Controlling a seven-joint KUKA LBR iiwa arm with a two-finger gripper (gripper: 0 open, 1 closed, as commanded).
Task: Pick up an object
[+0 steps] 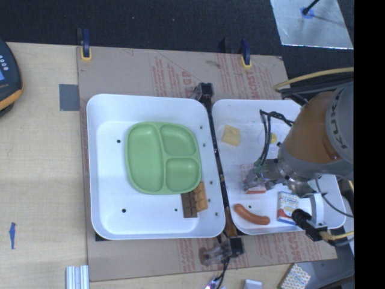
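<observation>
Sausage-shaped orange-brown toy hot dog (251, 214) lay near front wall of right white bin (240, 110). Judged light, smooth, prone to roll; best gripped across middle. Grey two-finger gripper (255, 182) hovered just behind it, over small red-white item; finger state could not be told.

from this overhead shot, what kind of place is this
Probably a robotics lab bench set up for grasping trials: two white bins clamped to a cardboard sheet, toy items like a green divided plate and a hot dog, and a robot arm reaching in.
</observation>
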